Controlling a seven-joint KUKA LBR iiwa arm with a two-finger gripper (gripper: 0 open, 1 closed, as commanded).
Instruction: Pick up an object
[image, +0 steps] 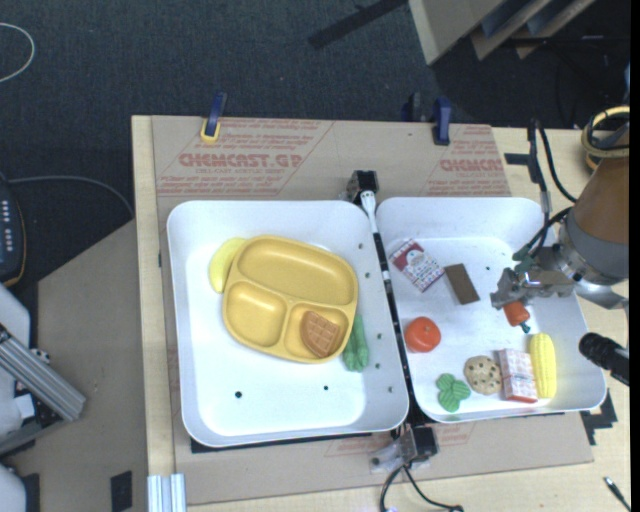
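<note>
Cardboard-covered worktop (300, 150), right white bin (470, 215): gripper (512, 295) over small orange-red plastic piece (517, 315). Fingers' state impossible to tell. Probably light, stiff, slippery; best pinched across the middle.

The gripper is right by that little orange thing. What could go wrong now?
The gripper sits low in the right bin, just above a small orange-red piece. That piece is tiny, so it might slip out or get nudged away. The corn cob and the pink wafer pack lie close below, so the gripper could bump them. The bin's right wall is also near and could get in the way.
</note>
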